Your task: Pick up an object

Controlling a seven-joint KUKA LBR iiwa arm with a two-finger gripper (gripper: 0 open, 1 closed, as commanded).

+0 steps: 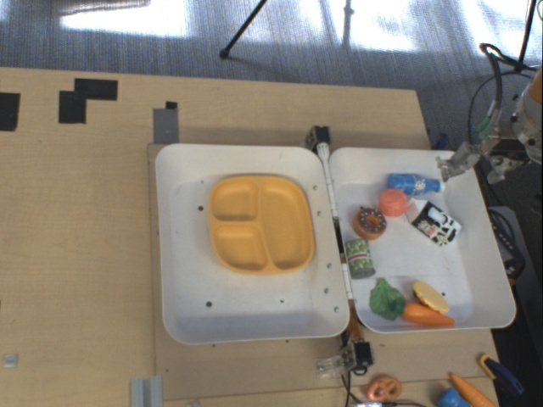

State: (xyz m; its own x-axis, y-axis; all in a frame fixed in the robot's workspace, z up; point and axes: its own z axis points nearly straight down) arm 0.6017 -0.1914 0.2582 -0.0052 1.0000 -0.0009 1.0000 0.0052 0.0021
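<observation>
The right bin [488, 253] holds several small things: a blue packet [413, 182], a salmon ball [393, 202], a chocolate doughnut [371, 222], a black-and-white carton [435, 223], a green can [359, 258], a broccoli piece [386, 299], a yellow slice [430, 296] and a carrot [427, 315]. My gripper [451, 163] hangs at the bin's far right corner, just right of the blue packet and apart from it. It carries nothing that I can see.
In the left bin [182, 253] lies a yellow divided plate [259, 223]. A ridge with a cable runs between the bins. On the bench in front lie a pretzel [383, 388] and an orange and blue toy [462, 393]. Cables hang at the right.
</observation>
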